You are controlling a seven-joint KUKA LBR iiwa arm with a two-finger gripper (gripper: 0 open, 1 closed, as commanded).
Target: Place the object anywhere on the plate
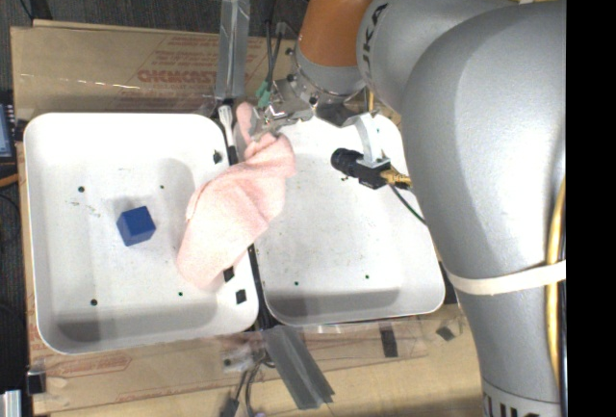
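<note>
Cloth: pink cloth (236,208) draped over divider betw. bins (58,213) — hangs from its top corner.
Gripper: gripper (258,117) at that corner, fingers pinching cloth, lifting it.
Cube: blue cube (136,224) left of cloth.

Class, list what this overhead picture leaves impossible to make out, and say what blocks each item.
- Right bin: its right side, hidden by the grey arm.
- Ridge between the bins: covered by the pink cloth.
- Gripper: grip on the cloth unclear; small and cluttered.
- Blue cube's underside: hidden by itself.
</note>
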